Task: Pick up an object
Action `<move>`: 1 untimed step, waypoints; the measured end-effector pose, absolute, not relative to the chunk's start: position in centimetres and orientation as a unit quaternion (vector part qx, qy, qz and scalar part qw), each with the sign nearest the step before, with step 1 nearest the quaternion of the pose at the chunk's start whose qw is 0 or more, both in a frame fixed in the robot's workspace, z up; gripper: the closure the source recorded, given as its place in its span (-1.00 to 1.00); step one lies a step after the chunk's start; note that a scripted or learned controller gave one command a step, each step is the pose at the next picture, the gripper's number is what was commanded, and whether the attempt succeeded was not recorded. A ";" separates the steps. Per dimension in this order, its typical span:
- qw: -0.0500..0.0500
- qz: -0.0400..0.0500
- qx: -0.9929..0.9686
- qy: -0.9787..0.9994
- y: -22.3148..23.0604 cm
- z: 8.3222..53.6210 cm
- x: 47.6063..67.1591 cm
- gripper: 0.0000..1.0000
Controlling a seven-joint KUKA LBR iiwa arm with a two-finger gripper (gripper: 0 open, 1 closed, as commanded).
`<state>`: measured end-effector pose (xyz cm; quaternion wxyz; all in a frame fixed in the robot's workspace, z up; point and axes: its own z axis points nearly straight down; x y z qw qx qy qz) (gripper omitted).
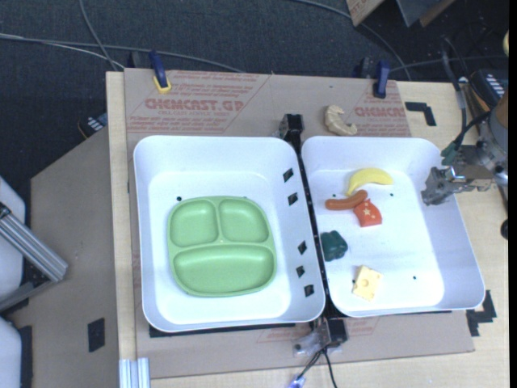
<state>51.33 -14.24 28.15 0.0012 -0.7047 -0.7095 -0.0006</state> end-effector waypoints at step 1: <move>0.001 0.000 -0.705 -0.710 -8.5 27.9 52.5 1.00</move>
